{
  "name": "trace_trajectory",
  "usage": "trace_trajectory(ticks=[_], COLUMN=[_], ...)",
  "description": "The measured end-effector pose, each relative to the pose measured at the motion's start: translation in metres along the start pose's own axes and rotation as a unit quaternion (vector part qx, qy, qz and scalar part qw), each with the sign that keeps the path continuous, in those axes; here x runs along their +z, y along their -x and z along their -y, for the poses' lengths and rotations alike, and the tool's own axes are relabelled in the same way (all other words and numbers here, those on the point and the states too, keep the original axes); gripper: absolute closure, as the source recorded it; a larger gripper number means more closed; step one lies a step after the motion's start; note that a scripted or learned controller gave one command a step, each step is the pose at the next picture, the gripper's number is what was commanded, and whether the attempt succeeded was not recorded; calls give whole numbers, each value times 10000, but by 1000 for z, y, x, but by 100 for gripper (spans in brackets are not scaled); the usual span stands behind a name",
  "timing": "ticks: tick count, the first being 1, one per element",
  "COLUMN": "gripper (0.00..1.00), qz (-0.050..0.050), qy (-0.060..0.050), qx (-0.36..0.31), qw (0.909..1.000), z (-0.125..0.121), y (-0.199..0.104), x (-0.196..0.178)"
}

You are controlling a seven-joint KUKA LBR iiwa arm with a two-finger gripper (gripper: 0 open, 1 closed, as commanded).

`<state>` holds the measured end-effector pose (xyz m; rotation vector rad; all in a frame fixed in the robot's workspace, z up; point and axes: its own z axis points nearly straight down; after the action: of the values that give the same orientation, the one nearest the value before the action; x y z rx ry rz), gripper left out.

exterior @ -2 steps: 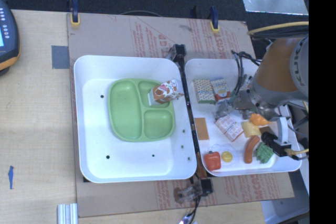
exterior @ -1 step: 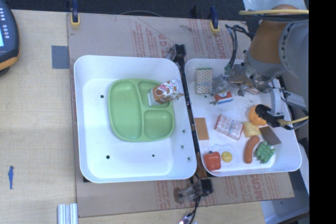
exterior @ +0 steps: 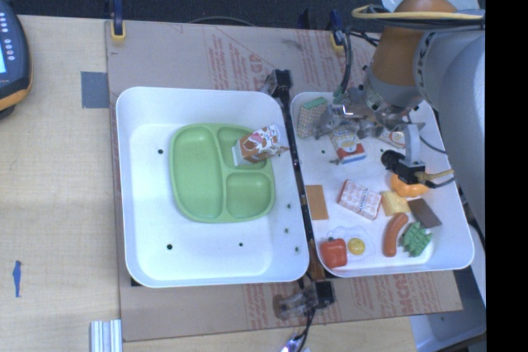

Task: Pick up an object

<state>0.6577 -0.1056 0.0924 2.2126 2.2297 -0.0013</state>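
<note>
We took the right bin (exterior: 456, 258) as our landmark. The gripper (exterior: 353, 113) hung low over its far left part, and we could not tell how it was set. Just on the near side of the gripper lay a small red-and-white carton (exterior: 350, 150), close beneath it but not visibly held. Nearer still in the same bin we saw a pink wafer packet (exterior: 360, 199), a sausage (exterior: 394, 233), a red pepper (exterior: 333, 252) and a green leafy piece (exterior: 417, 239). Left of that bin, the other bin (exterior: 140, 202) held a green divided plate (exterior: 221, 172) with a small milk carton (exterior: 260, 145) on its far right edge.
</note>
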Motion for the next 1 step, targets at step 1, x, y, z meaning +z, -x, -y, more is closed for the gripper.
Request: trace_trajectory(ticks=[1], gripper=[0], qz=[-1], qy=[-37], qx=[24], qw=[10000], z=[38], y=[-9], x=[1])
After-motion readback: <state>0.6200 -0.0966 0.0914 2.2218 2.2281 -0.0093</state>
